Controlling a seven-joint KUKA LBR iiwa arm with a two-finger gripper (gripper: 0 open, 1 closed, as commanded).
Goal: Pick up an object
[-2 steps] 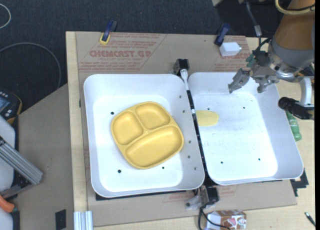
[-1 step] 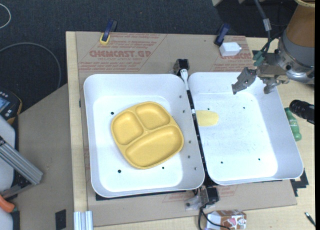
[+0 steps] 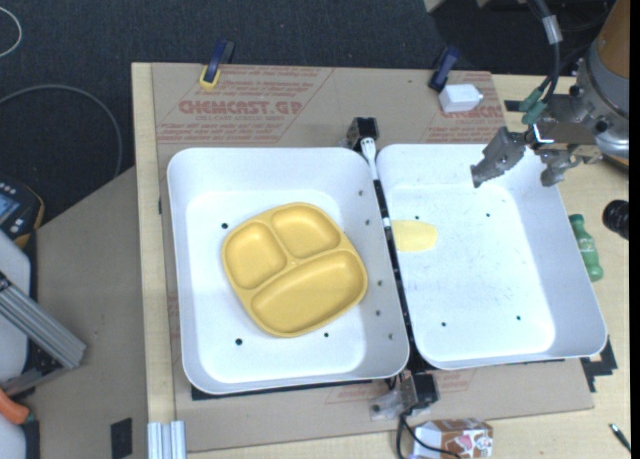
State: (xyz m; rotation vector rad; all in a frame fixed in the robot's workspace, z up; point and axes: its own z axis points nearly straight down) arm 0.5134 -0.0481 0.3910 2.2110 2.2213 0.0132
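Note:
A yellow divided plate (image 3: 293, 267) with three compartments lies in the left bin (image 3: 200, 187). A small pale yellow flat piece (image 3: 413, 236) rests at the left side of the right bin (image 3: 540, 327), close to the divider. My gripper (image 3: 522, 159) hovers over the far right part of the right bin, well away from both objects. Its two grey fingers (image 3: 494, 162) are spread apart with nothing between them.
A white block (image 3: 460, 98) and blue clamps (image 3: 215, 62) sit on the board beyond the bins. A green object (image 3: 587, 245) lies just off the right bin's right rim. Cables and a small connector (image 3: 363, 134) sit between the bins at the back.

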